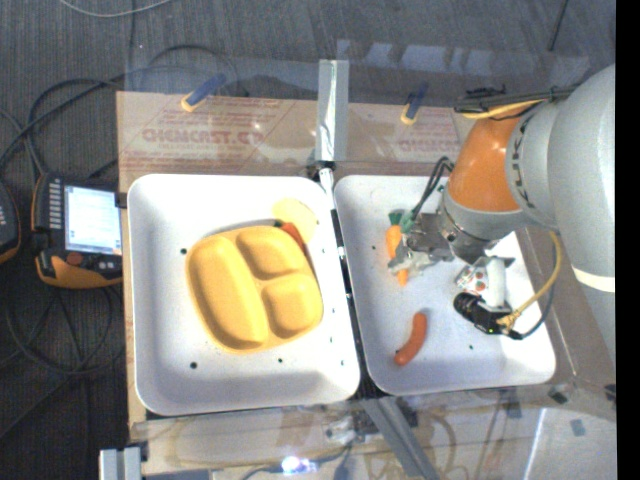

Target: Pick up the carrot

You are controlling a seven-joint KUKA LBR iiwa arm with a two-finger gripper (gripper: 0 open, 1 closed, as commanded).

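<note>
The carrot (396,245), orange with a green top, lies in the right bin (520,363) near its upper left, directly beneath the gripper (415,253). How the jaws stand cannot be told; the wrist hides them, so no hold is confirmed. Judged step: the grasp attempt at the carrot. The next move calls for a secure closure, then a straight lift. A sausage (411,339) lies apart, lower in that bin. The left bin (160,298) carries a yellow divided tray (257,286).
</note>
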